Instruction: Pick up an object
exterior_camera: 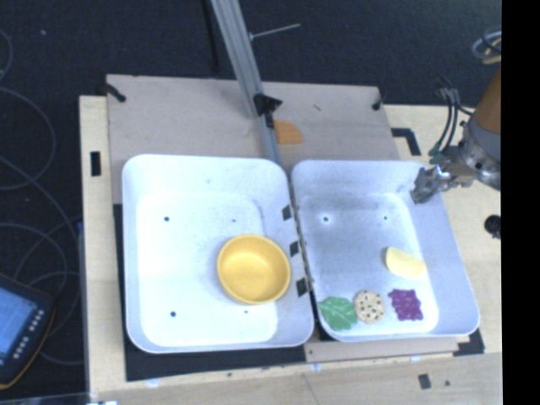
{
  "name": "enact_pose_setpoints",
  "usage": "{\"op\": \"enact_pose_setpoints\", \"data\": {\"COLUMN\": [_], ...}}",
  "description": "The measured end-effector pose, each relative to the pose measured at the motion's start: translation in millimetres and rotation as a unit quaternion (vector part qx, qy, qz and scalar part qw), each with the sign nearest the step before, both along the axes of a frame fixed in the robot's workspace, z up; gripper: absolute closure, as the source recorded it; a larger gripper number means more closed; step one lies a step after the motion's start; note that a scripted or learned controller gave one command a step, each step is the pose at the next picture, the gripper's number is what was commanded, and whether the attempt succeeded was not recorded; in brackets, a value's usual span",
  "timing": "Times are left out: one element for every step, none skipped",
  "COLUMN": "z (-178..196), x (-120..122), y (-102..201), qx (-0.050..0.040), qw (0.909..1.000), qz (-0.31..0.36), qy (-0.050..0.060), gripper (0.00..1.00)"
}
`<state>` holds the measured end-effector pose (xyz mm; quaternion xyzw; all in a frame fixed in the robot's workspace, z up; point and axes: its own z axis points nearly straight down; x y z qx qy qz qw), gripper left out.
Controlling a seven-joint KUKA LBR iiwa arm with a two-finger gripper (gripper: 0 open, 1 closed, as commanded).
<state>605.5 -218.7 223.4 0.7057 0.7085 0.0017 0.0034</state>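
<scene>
The right bin (354,192) holds a pale yellow lemon-shaped piece (405,262) near its right wall. Along its front edge lie a green leafy piece (338,312), a round cookie (369,306) and a purple grape bunch (407,304). A yellow bowl (252,268) sits in the left bin (169,192), near the divider. My gripper (424,184) hangs at the right bin's far right corner, above the rim, well behind the lemon piece. I see nothing between its fingers.
A slanted metal rail (240,57) runs from the top down to the gap between the bins. An orange tag (287,132) lies on the board behind the bins. Cables and a tablet (17,327) lie left of the bench.
</scene>
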Motion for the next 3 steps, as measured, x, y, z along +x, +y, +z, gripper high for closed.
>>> {"op": "enact_pose_setpoints", "data": {"z": [34,43,31], "x": [1,-6,-7], "y": [-1,54,104], "qx": [0.0004,0.0014,0.0012], "qw": [1.0,1.0,1.0], "qz": [0.001,0.002,0.001], "qy": [0.001,0.002,0.003], "gripper": [1.0,1.0,1.0]}}
